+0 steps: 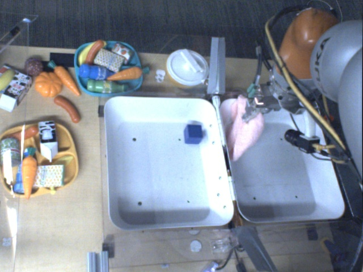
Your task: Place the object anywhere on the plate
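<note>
Claw (253,107) over right bin (295,203), pinching pink plate (245,130) at top edge; blue cube (194,133) in left bin (159,203).

Left bin (130,169) open — blue cube (194,133) only.

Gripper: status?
Gripper at right bin's upper left, on pink cloth. Blue cube sits alone in left bin. Nothing in the way.

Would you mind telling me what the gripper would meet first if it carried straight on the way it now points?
Most likely the pink cloth. The gripper sits at the upper left of the right bin, pointing down onto the cloth and seemingly already touching it. Depth is hard to judge from this slant.
</note>
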You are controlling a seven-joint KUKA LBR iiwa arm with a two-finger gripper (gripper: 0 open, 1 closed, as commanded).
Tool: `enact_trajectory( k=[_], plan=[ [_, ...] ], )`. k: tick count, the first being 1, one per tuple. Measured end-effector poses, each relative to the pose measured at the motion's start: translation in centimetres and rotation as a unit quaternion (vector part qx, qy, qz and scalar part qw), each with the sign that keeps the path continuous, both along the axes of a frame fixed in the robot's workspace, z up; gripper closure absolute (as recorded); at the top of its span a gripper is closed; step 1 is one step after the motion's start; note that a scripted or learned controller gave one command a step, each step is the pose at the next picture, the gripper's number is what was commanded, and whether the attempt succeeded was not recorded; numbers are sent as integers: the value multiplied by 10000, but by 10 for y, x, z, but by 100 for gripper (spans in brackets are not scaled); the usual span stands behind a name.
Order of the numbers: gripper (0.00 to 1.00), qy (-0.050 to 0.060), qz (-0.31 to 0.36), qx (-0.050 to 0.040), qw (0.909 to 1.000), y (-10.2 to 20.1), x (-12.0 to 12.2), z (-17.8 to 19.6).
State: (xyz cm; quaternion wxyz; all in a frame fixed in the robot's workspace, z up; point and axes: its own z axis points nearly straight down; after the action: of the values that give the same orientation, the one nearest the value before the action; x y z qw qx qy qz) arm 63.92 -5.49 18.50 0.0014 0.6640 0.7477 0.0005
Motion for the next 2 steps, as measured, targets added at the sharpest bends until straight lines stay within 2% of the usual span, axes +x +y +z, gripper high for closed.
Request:
enact_trajectory(
  k=[1, 2],
  plan=[
    [100, -3, 51, 4, 10000, 2, 1, 40],
    [100, -8, 2063, -1, 9785, 48, 6, 33]
  ],
)
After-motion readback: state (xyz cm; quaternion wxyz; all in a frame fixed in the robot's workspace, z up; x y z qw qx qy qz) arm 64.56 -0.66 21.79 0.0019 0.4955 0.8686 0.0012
